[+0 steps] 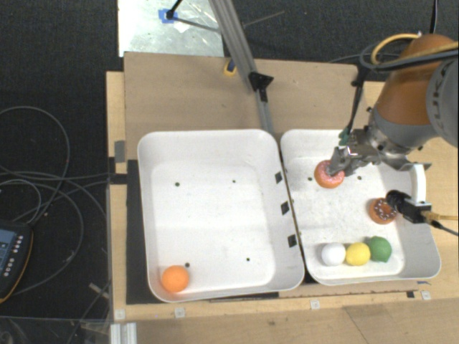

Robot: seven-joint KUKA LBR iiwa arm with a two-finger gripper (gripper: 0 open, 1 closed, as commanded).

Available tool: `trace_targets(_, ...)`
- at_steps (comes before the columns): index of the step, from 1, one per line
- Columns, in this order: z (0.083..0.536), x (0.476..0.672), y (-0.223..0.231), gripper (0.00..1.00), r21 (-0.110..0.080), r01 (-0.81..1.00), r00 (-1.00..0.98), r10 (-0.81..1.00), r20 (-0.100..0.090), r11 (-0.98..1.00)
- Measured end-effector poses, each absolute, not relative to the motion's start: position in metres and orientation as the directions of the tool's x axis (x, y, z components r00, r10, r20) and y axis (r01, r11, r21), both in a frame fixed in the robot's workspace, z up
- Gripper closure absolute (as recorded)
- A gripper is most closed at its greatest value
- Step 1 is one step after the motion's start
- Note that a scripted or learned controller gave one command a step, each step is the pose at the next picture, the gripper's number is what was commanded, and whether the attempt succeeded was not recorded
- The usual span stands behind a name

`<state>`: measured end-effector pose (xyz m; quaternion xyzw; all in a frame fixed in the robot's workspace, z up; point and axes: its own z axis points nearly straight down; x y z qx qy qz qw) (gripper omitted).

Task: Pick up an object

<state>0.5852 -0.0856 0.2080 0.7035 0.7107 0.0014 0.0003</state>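
Note:
A pink frosted donut point(328, 177) lies in the upper left part of the right bin point(308, 213). My gripper point(343, 160) hangs low over the donut's upper right edge and hides part of it; whether it touches the donut is unclear. A chocolate donut with sprinkles point(382, 211) rests further right in the same bin. Along that bin's front wall sit a white ball point(333, 254), a yellow ball point(357, 254) and a green ball point(379, 249) in a row.
The left bin point(215, 213) holds an orange ball point(175, 279) in its front left corner. A grey pole point(240, 45) slants over the bench behind the bins. Cables lie on the dark floor to the left.

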Motion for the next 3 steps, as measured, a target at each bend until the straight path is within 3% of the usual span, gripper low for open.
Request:
trace_targets(2,0.205,0.597,0.015,1.0,0.001,1.0,-0.01,1.0,0.002,0.01)
trace_targets(3,0.226,0.607,0.071,1.0,0.004,1.0,-0.011,1.0,0.003,0.011)
